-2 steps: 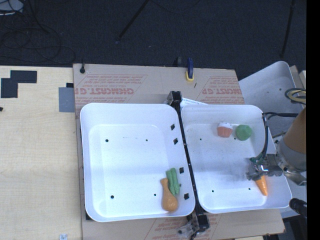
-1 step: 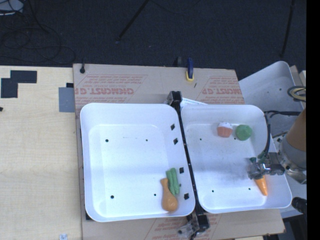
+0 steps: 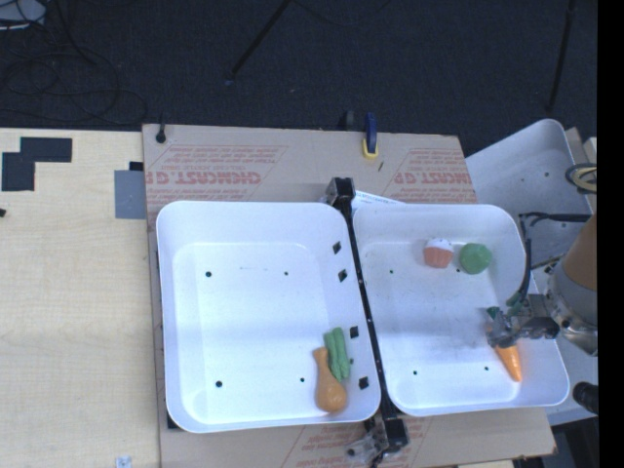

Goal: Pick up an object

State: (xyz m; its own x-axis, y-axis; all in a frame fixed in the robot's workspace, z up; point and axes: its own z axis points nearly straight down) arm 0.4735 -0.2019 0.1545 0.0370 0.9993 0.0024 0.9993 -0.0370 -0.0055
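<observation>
- Camera view: the gripper (image 3: 507, 331) sits low at the right edge of the right bin (image 3: 439, 398), right above a carrot (image 3: 510, 361), probably set for a grasp there.
- I cannot tell how its jaws stand, or whether they touch the carrot.
- A green ball (image 3: 476, 258) and a red piece (image 3: 438, 254) lie together upper right, apart from the arm.
- The left bin (image 3: 195, 261) keeps a squash (image 3: 329, 386) and a bean (image 3: 338, 351) at its lower right.

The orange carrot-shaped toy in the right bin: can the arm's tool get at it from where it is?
Probably yes. The tool sits right above the orange toy near the right bin's wall, nothing lying between them.
</observation>
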